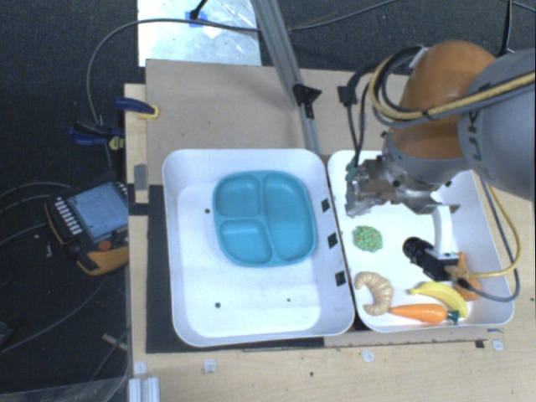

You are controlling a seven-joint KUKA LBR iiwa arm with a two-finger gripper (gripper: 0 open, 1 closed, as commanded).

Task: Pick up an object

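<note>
Claw [362, 198] low in right bin [494, 224], just above green ball [367, 239] | can't tell its state from my feed, wrist hides it | croissant [375, 291], carrot [419, 313], banana [439, 295] near front edge

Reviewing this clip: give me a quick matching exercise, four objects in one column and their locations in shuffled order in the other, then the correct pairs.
Objects:
1. blue divided plate
2. green ball
3. carrot
4. croissant

Places:
A. near edge of the right bin, below the banana
B. left bin, centre
C. right bin, just below the gripper
D. right bin, near-left corner

Pairs: 1-B, 2-C, 3-A, 4-D
</note>
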